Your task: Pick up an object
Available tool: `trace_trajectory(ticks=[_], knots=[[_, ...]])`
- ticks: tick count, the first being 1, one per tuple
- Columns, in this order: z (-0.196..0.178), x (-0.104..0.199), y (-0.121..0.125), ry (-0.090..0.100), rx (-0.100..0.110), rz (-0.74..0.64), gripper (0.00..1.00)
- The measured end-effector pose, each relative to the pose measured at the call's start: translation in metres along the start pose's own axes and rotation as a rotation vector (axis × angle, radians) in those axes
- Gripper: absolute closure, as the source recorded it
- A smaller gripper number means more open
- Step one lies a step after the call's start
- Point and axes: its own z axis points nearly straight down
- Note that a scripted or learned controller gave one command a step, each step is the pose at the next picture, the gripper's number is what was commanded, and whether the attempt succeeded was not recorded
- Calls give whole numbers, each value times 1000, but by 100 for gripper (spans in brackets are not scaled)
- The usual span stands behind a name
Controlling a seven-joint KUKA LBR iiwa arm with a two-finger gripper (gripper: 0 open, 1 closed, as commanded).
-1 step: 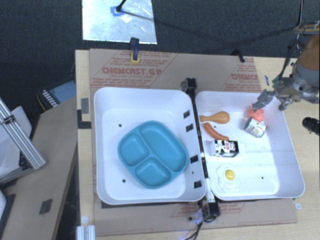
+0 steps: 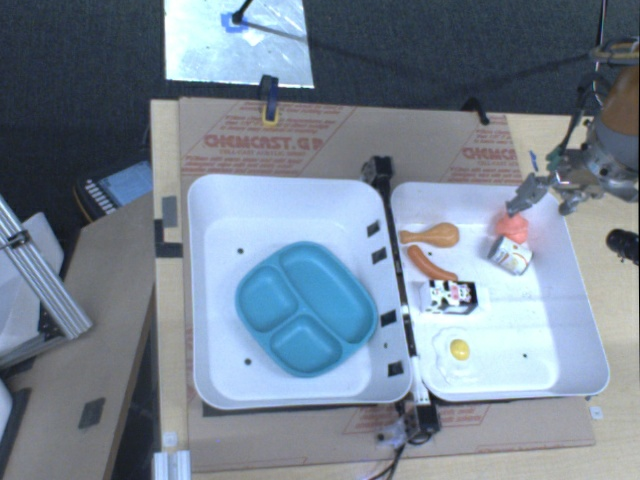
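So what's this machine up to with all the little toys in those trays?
A robot arm reaches in from the right, its gripper poised over the right bin, just above a small bottle with a pink cap. Nothing is lifted yet. Also lying in that bin are a toy drumstick, a sausage, a black-and-white carton and a fried egg. The left bin holds a blue divided plate.

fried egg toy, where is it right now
The fried egg lies in the right bin, near its front edge, just below the small black-and-white card.
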Motion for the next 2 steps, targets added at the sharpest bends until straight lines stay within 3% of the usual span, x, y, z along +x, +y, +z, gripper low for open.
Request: trace_trajectory(ticks=[2], knots=[[123, 5, 4, 1, 4, -3, 0]])
